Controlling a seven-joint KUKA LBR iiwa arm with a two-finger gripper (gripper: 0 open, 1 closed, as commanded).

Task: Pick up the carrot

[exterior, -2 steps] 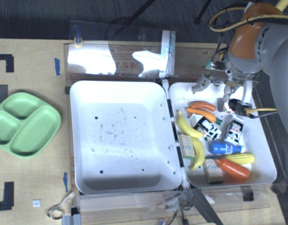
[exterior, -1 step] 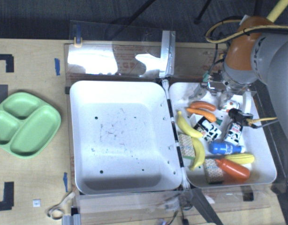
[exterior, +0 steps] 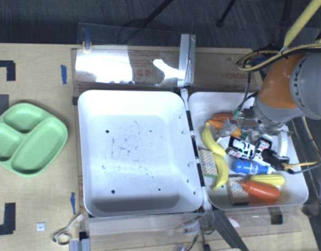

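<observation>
I see the carrot (exterior: 221, 120) in the right bin (exterior: 301, 192), its smooth orange body half hidden under the gripper (exterior: 248, 135); I cannot tell the gripper's state. A curved yellow banana (exterior: 215, 153) lies just beside it.

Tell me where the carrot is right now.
The carrot lies at the far end of the right bin, just beyond the banana and left of the gripper.
</observation>
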